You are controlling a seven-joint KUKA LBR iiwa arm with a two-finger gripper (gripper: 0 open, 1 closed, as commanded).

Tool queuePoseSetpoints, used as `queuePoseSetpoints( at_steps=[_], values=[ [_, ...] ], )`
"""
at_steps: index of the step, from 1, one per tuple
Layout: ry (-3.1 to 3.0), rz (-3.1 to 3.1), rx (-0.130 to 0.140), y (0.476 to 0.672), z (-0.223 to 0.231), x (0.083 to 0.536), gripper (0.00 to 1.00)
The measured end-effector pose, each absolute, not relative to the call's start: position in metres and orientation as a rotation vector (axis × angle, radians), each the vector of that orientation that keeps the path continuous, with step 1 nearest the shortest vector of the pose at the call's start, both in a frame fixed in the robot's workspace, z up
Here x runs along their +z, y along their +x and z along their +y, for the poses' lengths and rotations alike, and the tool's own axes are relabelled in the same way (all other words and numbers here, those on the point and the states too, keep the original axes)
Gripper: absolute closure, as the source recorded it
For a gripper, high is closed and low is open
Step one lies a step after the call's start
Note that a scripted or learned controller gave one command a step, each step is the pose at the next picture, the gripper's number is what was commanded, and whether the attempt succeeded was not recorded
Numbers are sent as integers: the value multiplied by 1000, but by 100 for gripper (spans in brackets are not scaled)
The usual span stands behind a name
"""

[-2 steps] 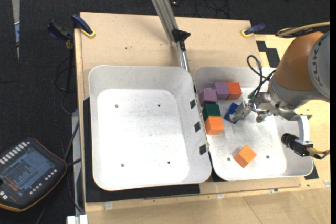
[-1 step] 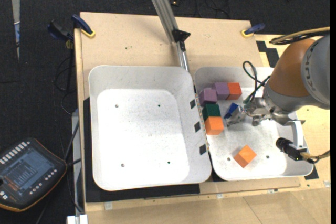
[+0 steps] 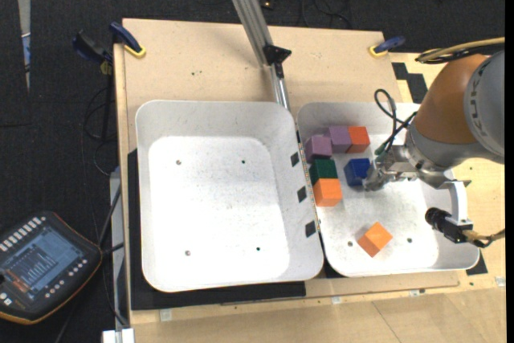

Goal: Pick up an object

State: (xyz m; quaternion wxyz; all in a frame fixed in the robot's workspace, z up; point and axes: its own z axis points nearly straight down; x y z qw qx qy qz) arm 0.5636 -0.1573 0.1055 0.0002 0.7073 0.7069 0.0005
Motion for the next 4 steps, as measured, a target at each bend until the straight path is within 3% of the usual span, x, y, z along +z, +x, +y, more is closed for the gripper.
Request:
queuePoseSetpoints(
  at_steps=[2,3,4],
  values=[
    [2214,2220,5,575,-165,200,100],
    [2212,2219,6,570,-164,262,100],
    [2212,2228,5,593,-114,265,100]
  ],
)
